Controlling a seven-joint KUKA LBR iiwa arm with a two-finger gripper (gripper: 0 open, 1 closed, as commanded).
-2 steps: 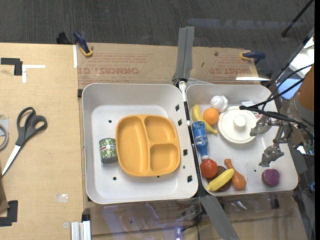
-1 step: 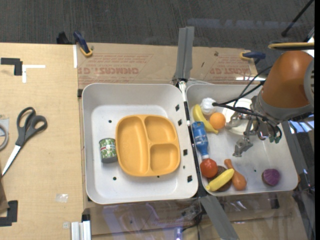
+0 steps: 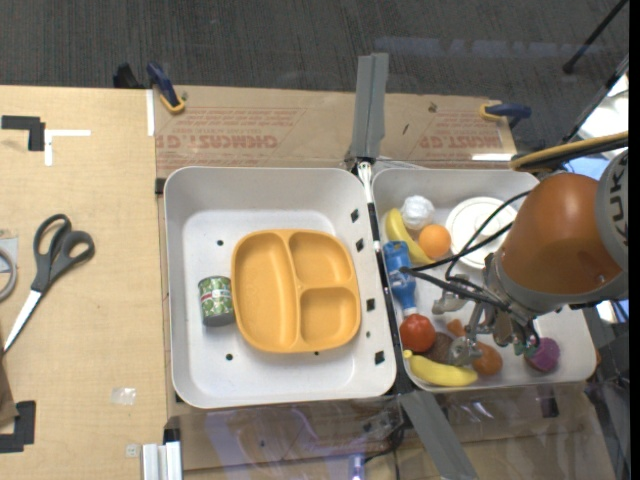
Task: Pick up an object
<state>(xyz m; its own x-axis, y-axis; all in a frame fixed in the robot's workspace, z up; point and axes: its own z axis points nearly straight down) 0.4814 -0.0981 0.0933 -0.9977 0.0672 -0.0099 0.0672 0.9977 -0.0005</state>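
My gripper (image 3: 480,336) hangs low in the right bin (image 3: 565,376), under the orange band of the arm. Its fingers reach down among the toy food near the bin's front. Close around it lie a red tomato-like piece (image 3: 417,332), a yellow banana (image 3: 443,371), a small orange-red piece (image 3: 487,361) and a purple piece (image 3: 543,354). Farther back in the same bin sit a blue bottle (image 3: 399,271), an orange ball (image 3: 434,241), a second banana (image 3: 398,233), a white ball (image 3: 417,209) and a white plate (image 3: 478,220).
The left bin (image 3: 190,268) holds a yellow divided tray (image 3: 297,290) and a small green can (image 3: 215,300) on its left side. Scissors (image 3: 45,263) lie on the bench at far left. A grey divider post (image 3: 369,108) stands between the bins at the back.
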